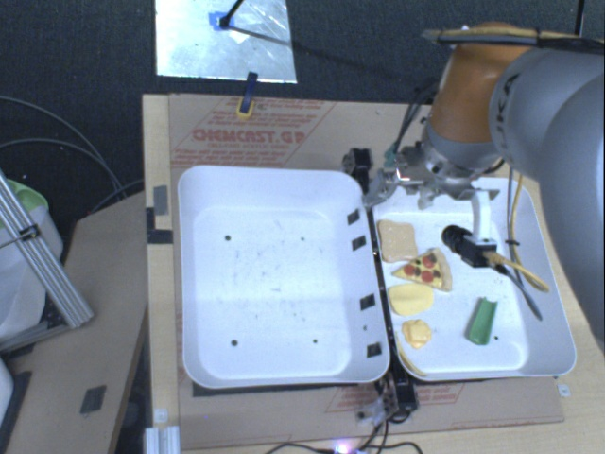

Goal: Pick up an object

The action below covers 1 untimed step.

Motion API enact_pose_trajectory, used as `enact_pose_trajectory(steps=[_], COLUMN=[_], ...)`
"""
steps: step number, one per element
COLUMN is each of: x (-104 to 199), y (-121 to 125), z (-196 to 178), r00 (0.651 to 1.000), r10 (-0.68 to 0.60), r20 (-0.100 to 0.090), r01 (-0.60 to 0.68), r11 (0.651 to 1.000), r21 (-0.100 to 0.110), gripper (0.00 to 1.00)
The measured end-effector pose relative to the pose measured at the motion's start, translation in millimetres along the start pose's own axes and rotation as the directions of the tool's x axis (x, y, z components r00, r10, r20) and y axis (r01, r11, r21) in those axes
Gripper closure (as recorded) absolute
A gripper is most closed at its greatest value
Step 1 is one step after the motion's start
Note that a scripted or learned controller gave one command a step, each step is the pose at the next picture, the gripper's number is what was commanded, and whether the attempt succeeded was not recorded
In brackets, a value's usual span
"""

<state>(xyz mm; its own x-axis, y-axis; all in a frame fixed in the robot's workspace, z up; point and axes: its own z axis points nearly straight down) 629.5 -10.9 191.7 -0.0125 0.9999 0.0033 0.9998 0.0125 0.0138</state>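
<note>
Nearest the camera in the right bin (515,346) sits a small yellow lump (416,332), close to the wall that bin shares with the left bin (274,282). Just to its right, apart from it, lies a green stick-shaped piece (480,321). Its long axis runs from near to far, with the far end tipped slightly to the right. Behind the lump is a flat yellow disc (411,299), and almost touching the disc's far edge is a pizza slice (423,269) lying flat. Its long axis runs across the bin, with the narrow tip toward the left bin and the wide crust end to the right. Beyond that lies a piece of toast (398,240), flat, its slightly longer side running near to far along the shared wall. The gripper (406,189) hangs over the far left corner of the right bin, just past the toast and above it. Nothing can be seen in its grasp, and whether it is open or closed cannot be told from this angle. The grey arm (553,102) with its orange band reaches in from the right. Farther back, the cardboard (284,126) under the bins carries red lettering, and beyond it a shiny sheet (189,36) lies on the dark floor.
</note>
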Motion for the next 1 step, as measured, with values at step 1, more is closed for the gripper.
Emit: enact_pose_trajectory(steps=[1], x=[58.4], y=[42.9], z=[-29.3], r00=[1.0], r10=[0.002], r20=[0.001], r01=[-0.002], r11=[1.0], r21=[0.004], gripper=[0.0])
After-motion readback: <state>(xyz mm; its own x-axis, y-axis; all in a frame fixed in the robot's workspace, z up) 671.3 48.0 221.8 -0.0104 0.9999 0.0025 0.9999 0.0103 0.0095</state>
